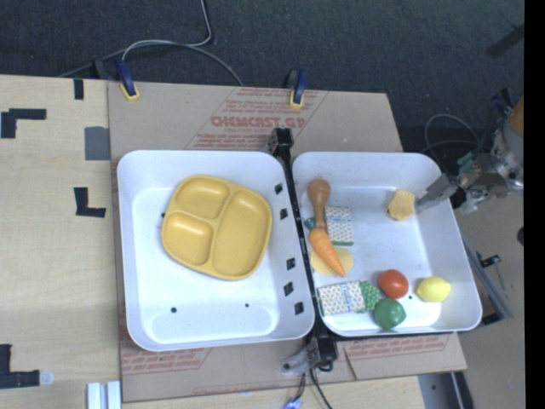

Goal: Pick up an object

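The right bin [443, 228] holds several toy foods. A pale yellow chunk [401, 204] lies near its far right side. My gripper [428, 195] reaches in over the bin's right rim, its tip right beside that chunk at bin level. An orange carrot [327, 251] lies on a yellow slice [317, 262] by the left wall. A brown drumstick-shaped piece [318, 196] and a green-checked packet [339, 224] lie above it. A red tomato [392, 282], a green fruit [388, 313], a lemon [434, 290] and a second packet [342, 297] sit along the near side.
The left bin [145, 305] holds a yellow divided plate [216, 226]. A black clamp strip [294, 228] runs between the two bins. Both stand on a cardboard sheet [196, 118] held by clips at the far edge. Cables trail at the right of the bench.
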Controlling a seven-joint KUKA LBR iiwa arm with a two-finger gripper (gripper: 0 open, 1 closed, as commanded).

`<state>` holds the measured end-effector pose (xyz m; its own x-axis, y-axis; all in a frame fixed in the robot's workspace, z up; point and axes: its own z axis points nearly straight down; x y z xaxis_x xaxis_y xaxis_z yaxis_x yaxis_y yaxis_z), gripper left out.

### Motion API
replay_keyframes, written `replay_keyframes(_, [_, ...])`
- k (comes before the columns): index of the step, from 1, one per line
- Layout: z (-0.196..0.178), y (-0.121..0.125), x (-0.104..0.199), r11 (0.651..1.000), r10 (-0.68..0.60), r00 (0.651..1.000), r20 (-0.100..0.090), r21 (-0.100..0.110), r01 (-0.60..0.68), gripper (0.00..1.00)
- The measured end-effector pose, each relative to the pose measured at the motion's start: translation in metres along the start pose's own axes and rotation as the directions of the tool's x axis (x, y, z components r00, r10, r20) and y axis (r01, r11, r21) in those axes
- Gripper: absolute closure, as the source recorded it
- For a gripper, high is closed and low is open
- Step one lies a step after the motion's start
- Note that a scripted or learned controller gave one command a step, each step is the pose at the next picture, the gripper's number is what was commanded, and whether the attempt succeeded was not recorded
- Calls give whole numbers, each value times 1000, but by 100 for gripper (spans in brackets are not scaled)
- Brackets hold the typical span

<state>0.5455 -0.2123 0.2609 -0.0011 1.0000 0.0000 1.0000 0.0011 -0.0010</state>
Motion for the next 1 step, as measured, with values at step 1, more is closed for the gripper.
replay_keyframes(1, [152, 83, -10, 1000, -1, 1000, -2, 7, 1, 0])
